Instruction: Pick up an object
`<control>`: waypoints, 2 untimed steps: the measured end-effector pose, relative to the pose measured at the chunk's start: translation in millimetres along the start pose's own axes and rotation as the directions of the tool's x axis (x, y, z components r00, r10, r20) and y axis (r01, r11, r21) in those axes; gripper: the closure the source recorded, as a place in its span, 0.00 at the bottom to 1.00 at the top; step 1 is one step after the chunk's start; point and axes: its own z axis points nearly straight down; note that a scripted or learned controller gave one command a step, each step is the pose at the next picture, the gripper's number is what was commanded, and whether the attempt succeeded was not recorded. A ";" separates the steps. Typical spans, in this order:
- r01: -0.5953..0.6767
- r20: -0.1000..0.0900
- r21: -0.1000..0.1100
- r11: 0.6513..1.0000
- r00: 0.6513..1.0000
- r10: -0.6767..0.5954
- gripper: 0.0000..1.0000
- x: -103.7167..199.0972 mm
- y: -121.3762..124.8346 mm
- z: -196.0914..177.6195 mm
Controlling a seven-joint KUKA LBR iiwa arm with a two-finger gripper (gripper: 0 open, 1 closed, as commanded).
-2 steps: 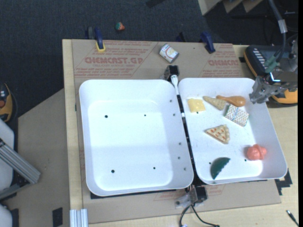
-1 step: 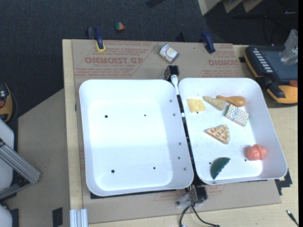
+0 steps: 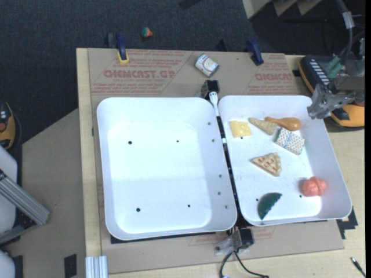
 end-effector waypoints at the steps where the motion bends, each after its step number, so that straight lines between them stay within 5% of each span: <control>1: 0.005 0.000 -0.001 1.000 1.000 -0.005 1.00 40.1 -3.6 83.6; 2: 0.006 0.000 -0.031 0.999 1.000 -0.006 1.00 74.0 8.0 -60.1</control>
